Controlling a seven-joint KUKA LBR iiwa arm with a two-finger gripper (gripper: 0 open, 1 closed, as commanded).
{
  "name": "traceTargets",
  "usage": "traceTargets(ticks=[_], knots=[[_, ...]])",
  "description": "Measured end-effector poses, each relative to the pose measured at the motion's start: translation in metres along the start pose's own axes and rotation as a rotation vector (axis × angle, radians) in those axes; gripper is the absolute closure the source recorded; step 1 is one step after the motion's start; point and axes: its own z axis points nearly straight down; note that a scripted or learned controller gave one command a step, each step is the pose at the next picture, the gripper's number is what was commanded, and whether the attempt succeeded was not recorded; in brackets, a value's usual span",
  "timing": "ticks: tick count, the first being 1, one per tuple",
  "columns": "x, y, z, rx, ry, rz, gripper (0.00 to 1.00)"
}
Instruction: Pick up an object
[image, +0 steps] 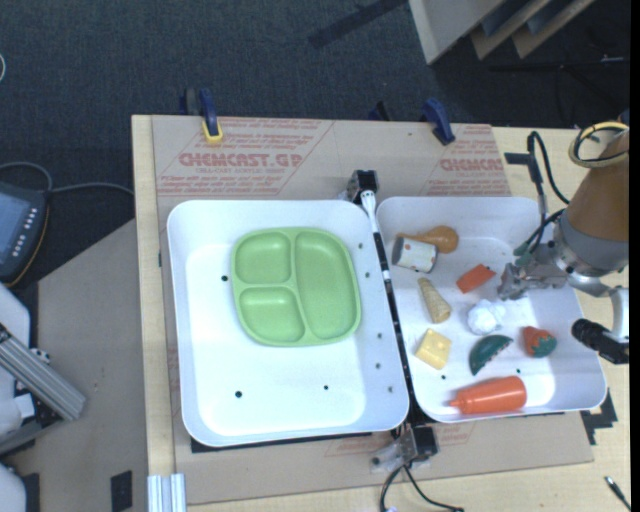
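Pincer (515, 283) low over right bin (575, 395), finger state unclear (cannot tell). Approach step, nothing visibly held. White ball (484, 318) just beside; next I descend squarely, then close.

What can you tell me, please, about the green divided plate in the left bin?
The green divided plate is pale green, looks like matte plastic, and has a rounded-square outline. Raised ridges split it into three wells: two smaller ones on the left, stacked, and one long one on the right. It lies flat, right side up, in the upper middle of the left bin, resting on the bin's white floor. Nothing lies in it and no other object touches it.
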Motion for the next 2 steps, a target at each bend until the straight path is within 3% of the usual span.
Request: traceTargets(ticks=[2], knots=[[-0.003,0.014,-0.121,-0.007,-0.003,-0.001,1.00]])
